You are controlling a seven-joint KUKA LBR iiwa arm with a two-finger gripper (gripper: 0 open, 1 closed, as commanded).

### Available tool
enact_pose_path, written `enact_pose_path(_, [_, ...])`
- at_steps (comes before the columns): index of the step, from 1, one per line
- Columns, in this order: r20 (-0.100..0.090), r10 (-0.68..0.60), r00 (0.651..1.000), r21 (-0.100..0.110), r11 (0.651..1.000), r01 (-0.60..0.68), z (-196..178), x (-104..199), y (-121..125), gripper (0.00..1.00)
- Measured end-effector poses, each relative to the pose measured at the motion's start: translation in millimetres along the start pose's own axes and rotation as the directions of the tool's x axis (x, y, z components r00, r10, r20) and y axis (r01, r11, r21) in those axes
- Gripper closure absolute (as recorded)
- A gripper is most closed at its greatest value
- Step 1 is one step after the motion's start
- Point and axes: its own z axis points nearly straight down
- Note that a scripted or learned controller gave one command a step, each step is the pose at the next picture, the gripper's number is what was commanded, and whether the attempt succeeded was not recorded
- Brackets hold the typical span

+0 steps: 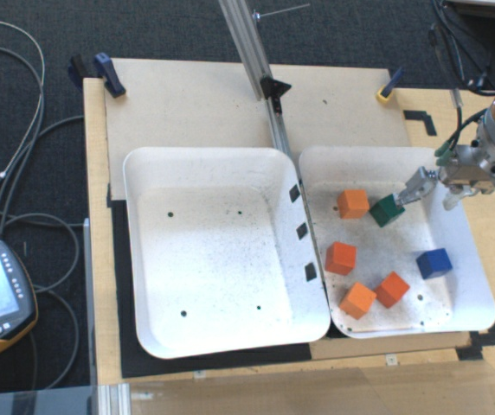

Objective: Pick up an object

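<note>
Camera view is showing the gripper point(410, 190) reaching toward eight o'clock, its tips touching the green block point(387, 210); whether they are clamping it, I cannot tell.

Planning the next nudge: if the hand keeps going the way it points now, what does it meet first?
The hand points left and slightly down toward the green block, which lies right at its tip. That comes first, then probably the orange block; height is unclear.
</note>
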Motion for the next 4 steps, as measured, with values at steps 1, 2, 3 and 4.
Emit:
enact_pose_path(1, [-0.003,-0.002,1.000,0.010,1.000,0.002,136.7,31.8,36.3,0.00])
enact_pose_path(2, [0.001,-0.002,1.000,-0.001,1.000,0.002,173.2,31.7,109.3,0.00])
enact_pose_path(3, [0.000,-0.001,1.000,0.003,1.000,0.001,170.6,46.3,102.9,0.00])
enact_pose_path(4, [0.001,-0.001,1.000,0.001,1.000,0.001,159.7,45.8,103.5,1.00])
